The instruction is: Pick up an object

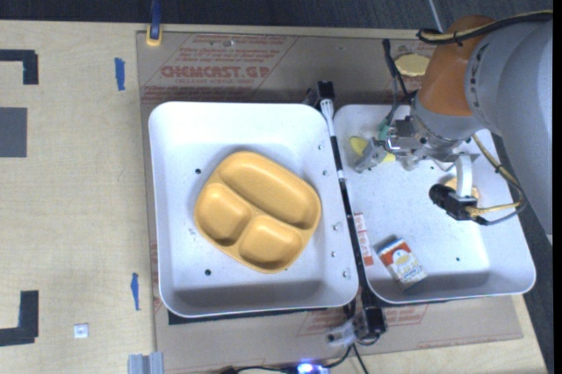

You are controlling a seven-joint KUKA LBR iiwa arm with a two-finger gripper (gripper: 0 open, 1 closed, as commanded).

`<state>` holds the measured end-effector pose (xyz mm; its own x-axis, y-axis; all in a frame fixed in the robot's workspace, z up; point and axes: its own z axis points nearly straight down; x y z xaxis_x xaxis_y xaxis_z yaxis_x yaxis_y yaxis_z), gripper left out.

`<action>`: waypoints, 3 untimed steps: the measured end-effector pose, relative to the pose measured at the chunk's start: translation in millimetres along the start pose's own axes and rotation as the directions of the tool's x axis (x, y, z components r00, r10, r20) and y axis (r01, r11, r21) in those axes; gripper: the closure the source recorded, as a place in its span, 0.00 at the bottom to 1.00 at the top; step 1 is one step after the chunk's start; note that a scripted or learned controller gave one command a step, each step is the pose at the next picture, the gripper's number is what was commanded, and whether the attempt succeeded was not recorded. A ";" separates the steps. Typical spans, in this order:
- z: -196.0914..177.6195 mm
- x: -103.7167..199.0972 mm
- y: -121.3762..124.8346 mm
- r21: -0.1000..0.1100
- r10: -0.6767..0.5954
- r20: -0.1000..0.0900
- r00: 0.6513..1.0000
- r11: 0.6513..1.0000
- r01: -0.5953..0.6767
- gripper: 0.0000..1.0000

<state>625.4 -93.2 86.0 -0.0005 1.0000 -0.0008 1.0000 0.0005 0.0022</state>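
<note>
A small yellow object (358, 144) lies in the right bin's (492, 262) far left corner. My gripper (386, 149) is low over that corner, just right of the yellow object and very close to it; the grey wrist and orange band (446, 81) rise behind it. A small orange-and-white carton (399, 262) lies near the right bin's front left, well clear of the gripper. A large yellow three-lobed dish (256, 210) lies in the middle of the left bin (167, 188).
A black fitting (452, 198) with a yellow cable hangs off the arm over the right bin's middle. A black divider strip (344, 197) runs between the bins. A pale yellow disc (411, 63) sits beyond the right bin's far edge.
</note>
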 end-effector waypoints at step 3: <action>-72.3 -69.9 -126.4 0.003 0.002 -0.001 1.000 1.000 -0.002 1.00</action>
<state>498.9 -163.1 158.1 0.0011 1.0000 0.0000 1.0000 -0.0011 -0.0009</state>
